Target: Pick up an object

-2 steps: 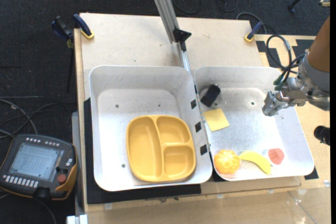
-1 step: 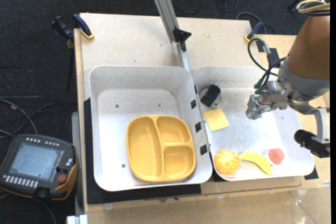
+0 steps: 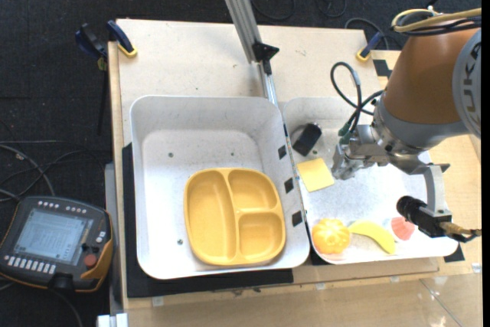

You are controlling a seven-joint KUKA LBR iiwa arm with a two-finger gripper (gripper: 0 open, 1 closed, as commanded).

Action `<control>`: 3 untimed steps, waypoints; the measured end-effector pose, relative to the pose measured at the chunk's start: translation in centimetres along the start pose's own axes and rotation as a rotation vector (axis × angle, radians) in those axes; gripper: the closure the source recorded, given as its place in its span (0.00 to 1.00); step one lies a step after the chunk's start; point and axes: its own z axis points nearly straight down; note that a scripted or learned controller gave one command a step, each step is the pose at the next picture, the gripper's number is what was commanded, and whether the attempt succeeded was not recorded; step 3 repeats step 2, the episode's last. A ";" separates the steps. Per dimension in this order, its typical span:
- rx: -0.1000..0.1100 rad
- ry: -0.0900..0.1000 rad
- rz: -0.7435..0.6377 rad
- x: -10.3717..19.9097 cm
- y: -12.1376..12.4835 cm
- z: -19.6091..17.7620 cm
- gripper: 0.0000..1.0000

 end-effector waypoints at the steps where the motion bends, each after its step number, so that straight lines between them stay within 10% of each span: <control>1: 0.001 0.001 0.000 5.2 0.5 1.8 1.00; 3: -0.001 0.000 -0.001 10.6 1.3 3.0 1.00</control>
